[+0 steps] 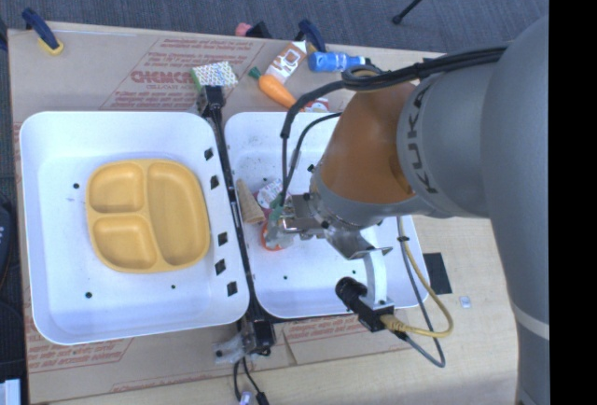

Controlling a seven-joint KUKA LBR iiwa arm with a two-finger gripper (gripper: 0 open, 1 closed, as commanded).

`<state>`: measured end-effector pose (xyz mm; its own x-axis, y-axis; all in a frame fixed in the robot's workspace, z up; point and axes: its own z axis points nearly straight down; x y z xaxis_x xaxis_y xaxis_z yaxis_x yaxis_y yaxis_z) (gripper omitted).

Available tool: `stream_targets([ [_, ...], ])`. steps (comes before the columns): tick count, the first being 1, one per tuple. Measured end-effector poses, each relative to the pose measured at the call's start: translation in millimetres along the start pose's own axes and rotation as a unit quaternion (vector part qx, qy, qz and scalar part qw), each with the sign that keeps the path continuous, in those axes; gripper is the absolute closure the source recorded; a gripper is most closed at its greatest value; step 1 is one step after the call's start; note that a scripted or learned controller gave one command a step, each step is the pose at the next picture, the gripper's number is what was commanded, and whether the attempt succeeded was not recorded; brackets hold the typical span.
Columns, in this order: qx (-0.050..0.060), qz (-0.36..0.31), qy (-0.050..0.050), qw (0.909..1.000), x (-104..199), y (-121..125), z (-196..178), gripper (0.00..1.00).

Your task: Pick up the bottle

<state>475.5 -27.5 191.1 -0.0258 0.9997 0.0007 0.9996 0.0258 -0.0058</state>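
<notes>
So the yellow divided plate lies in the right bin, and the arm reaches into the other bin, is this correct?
Not quite. The camera view shows the yellow divided plate in the left bin; the arm reaches into the other, right bin.

Yellow tray (pixel 147 213) in L bin (pixel 42 235) — carrot (pixel 275 91) behind.

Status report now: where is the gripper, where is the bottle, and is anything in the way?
Gripper low in right bin, over small clutter by the divider. Bottle outside on cardboard behind the bins. Arm covers much of that bin.
</notes>
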Motion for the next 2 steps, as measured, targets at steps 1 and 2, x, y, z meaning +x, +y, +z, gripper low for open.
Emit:
stream_targets([
  [1, -0.002, -0.069, -0.001, 0.9976, -48, -1, -93, 1.0],
  [2, 0.0, -0.185, 0.0, 0.9828, -9, 0, 0, 1.0],
])
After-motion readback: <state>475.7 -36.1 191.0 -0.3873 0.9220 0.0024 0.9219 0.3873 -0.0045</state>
